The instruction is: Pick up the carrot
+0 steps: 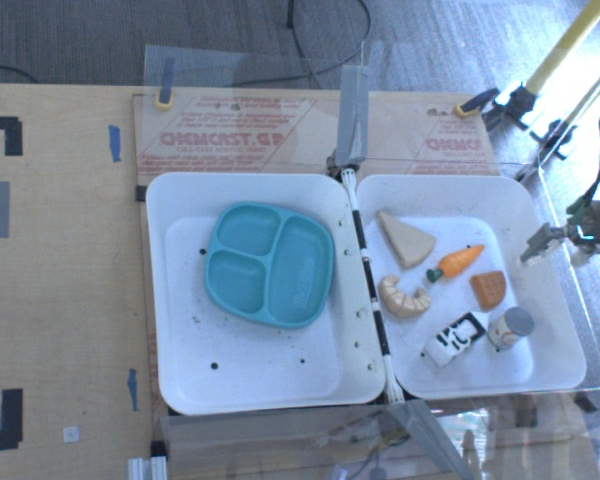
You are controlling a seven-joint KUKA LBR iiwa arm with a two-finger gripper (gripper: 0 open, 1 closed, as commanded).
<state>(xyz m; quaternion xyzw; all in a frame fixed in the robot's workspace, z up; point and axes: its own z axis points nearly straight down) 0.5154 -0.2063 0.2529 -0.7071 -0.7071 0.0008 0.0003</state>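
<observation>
The carrot (pixel 458 261) is a small orange toy with a green stub at its left end. It lies tilted in the right bin (pixel 550 363), a little right of that bin's middle, its tip pointing up and to the right. It touches nothing that I can see. A beige wedge (pixel 407 238) lies just to its left and an orange-brown block (pixel 488 289) just below and to its right.
The right bin also holds a tan croissant-shaped piece (pixel 404 297), a white and black carton (pixel 455 338) and a small grey-capped item (pixel 510 327). A teal divided plate (pixel 271 265) sits in the left bin (pixel 180 368). A grey clamp (pixel 543 242) sticks over the right bin's rim.
</observation>
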